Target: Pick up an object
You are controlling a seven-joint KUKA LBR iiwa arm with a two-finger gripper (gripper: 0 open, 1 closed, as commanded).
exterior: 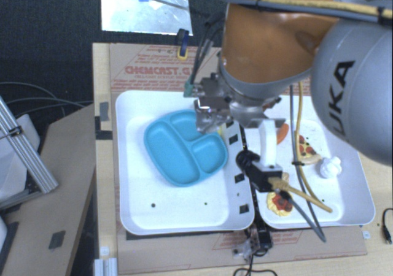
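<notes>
The gripper (pixel 212 122) is hanging over the blue divided plate (pixel 184 153), at the plate's one o'clock edge; whether it is open or closed, I cannot tell. The plate is lying in the left bin (pixel 141 207), toward twelve o'clock.

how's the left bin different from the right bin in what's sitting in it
The left bin carries one big thing, a blue divided plate lying flat near its middle. The right bin carries several small things: a pizza slice, a white piece and a red and yellow item. The arm covers part of the right bin, while the left bin lies mostly in view. Both are shallow and white.
</notes>
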